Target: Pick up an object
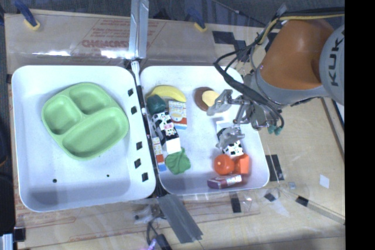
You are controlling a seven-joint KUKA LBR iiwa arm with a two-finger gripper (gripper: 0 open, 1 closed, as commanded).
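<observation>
We see the desk carrying two white bins side by side. The left bin holds a green divided plate with bare floor around it, widest along the near edge. The right bin is more crowded: along its left wall sit a yellow banana, a dark green object, a small carton, a black-and-white cow toy and a green leafy piece, leaving an open strip down the middle. The arm reaches in over the right rim, and the gripper hangs above the right half, beside a brown round object; we cannot tell whether it is released or clenched. Just below it cluster a second black-and-white toy, a red tomato, an orange block and a dark red bar against the near wall.
</observation>
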